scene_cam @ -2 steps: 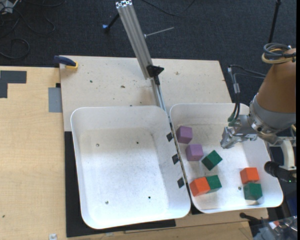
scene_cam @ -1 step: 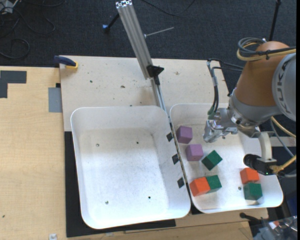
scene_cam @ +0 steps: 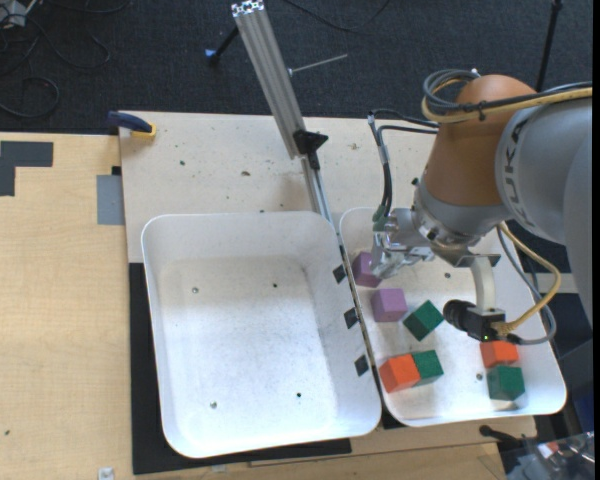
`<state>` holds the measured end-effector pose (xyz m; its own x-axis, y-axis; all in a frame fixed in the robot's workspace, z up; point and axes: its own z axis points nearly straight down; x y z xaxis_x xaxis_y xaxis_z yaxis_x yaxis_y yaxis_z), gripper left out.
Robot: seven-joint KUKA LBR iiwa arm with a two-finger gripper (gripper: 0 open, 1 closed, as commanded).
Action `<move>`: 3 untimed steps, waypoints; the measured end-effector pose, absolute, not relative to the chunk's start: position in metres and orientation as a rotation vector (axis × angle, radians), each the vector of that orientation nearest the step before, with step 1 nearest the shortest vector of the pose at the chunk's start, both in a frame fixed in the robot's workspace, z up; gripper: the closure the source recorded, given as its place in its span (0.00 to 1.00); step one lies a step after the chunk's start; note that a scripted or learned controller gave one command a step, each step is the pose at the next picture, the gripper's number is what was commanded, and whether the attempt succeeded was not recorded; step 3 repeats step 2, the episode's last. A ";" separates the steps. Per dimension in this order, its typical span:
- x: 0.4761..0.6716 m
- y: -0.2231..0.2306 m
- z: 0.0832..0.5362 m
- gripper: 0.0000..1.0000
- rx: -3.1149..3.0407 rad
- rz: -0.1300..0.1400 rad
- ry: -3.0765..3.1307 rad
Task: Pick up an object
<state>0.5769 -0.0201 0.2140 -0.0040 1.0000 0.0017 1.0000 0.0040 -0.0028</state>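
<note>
My gripper [scene_cam: 388, 256] hangs low over the far left part of the right bin [scene_cam: 540, 400], under the orange-banded wrist. A small purple block [scene_cam: 365, 268] lies right beside its tip, against the bin's left wall; whether it is gripped is hidden. A second purple block [scene_cam: 388, 304] sits just in front of the gripper, with a green block [scene_cam: 423, 320] to its right. An orange block [scene_cam: 400, 372] and a green block [scene_cam: 428, 365] lie touching near the front. Another orange block [scene_cam: 499, 353] and green block [scene_cam: 505, 382] sit at the front right.
The left bin [scene_cam: 180, 268] stands next to the right one, joined by black clips [scene_cam: 351, 318]. A slanted aluminium bar [scene_cam: 275, 78] rises behind the bins. Cables hang off the arm over the right bin's right side.
</note>
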 end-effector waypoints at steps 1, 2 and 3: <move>0.594 0.025 0.209 1.00 -2.215 0.001 -2.223; 0.609 0.081 0.209 1.00 -2.215 0.000 -2.224; 0.609 0.081 0.209 1.00 -2.215 0.000 -2.224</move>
